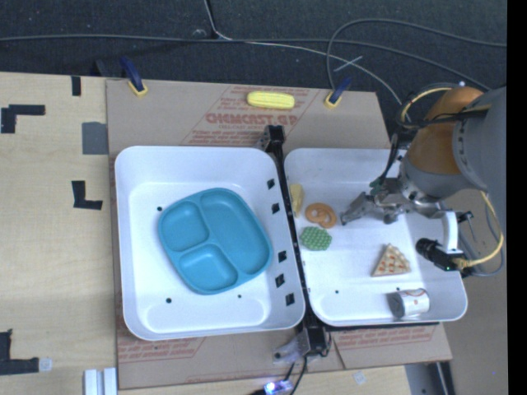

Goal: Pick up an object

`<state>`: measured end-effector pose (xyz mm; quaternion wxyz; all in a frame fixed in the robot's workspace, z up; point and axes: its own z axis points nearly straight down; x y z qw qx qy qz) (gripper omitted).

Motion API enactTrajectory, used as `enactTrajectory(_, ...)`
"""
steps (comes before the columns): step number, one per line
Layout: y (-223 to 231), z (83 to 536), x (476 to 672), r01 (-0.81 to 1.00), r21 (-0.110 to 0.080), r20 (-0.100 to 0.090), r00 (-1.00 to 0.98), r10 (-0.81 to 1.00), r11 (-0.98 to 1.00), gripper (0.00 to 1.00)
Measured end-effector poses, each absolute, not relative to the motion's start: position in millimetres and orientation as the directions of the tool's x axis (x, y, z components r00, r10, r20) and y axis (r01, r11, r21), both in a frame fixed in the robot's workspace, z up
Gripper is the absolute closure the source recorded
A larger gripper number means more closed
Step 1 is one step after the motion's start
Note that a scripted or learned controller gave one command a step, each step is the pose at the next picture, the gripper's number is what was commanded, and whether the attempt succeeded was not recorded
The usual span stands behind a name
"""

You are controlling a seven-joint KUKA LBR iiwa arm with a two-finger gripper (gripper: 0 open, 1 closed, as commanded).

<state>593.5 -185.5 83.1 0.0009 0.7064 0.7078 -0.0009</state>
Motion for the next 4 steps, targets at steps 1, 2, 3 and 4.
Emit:
enactTrajectory(1,-186,97,594.9,1.000,0.005,-0.005,-0.002,1.000,0.002,1.00)
enactTrajectory(2,-184,154,586.7,1.000,0.001,0.000,-0.001,1.000,0.001,1.00)
enactTrajectory(3,-188,197,585.1,1.000,0.003,-0.001,-0.001,1.000,0.001,1.00)
enactTrajectory(4,-188,242,586.1,1.000,0.004,-0.001,-0.001,1.000,0.001,1.00)
